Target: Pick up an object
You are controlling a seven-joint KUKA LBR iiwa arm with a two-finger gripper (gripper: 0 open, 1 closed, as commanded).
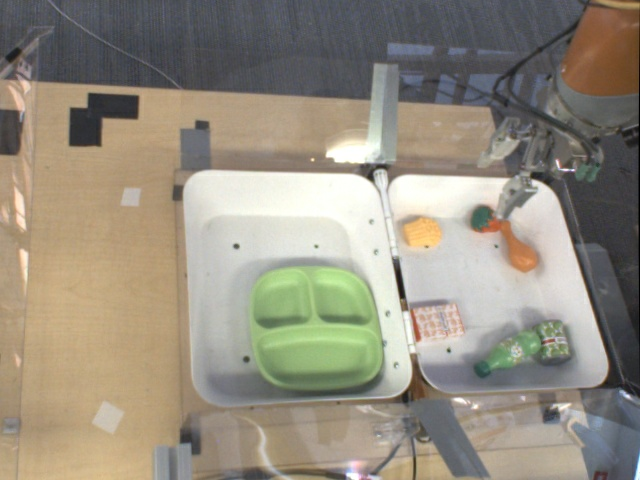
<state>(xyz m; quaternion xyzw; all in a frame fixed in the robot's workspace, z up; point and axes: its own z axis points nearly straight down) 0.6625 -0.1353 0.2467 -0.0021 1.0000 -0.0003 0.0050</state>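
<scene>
In the right bin (pixel 450 268) lie an orange carrot with a green top (pixel 508 240), a yellow corn-like piece (pixel 422 233), a red and white patterned packet (pixel 437 321) and a green bottle (pixel 523 348). My gripper (pixel 514 200) hangs over the bin's far right part, its tip just above the carrot's green end. Nothing shows between its fingers.
The left bin (pixel 230 218) holds a green divided plate (pixel 316 327). A metal post (pixel 384 113) stands at the back between the bins. The wooden bench (pixel 90 298) stretches out to the left. Cables hang near the arm at the upper right.
</scene>
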